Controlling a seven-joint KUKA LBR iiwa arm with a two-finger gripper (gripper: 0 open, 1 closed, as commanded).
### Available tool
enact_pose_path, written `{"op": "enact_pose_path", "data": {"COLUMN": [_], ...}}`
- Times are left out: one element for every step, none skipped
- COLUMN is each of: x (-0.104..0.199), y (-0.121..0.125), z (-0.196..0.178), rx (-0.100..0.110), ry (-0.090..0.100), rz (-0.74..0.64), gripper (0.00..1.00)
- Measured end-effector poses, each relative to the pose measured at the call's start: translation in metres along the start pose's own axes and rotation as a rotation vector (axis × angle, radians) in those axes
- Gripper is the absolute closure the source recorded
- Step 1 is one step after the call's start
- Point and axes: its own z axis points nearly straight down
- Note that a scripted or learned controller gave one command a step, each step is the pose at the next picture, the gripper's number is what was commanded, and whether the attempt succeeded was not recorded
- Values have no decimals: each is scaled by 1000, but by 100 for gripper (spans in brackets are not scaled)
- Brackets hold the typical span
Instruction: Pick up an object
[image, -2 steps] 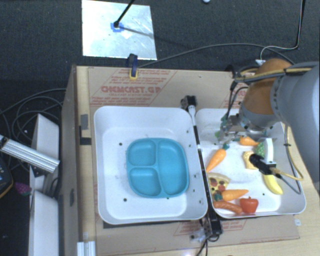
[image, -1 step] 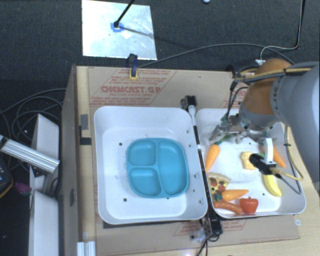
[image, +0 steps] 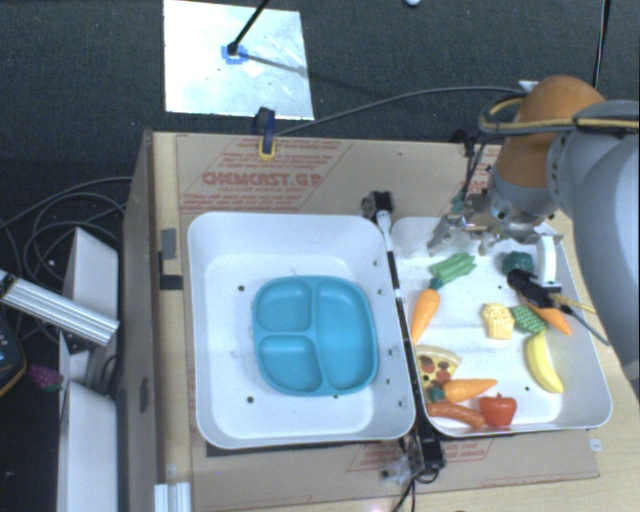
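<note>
My gripper hangs over the far left corner of the right bin, fingers spread open with nothing between them. Just below it lies a green toy vegetable. Further toy foods are scattered in this bin: a carrot against the left wall, a pizza slice, a second carrot, a red pepper, a banana, a yellow block and a teal piece.
The left bin holds a blue divided plate. The grey arm with its orange band reaches in from the right above the bin's far edge. Cables lie on the dark floor to the left of the bench.
</note>
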Motion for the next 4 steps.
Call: {"op": "enact_pose_path", "data": {"x": [-45, -95, -94, -74], "y": [-28, -34, -5, -17], "z": [-140, -75, -2, 34], "rx": [-3, 5, 5, 4], "ry": [-2, 0, 0, 1], "rz": [3, 3, 0, 1], "gripper": [0, 0, 0, 0]}}
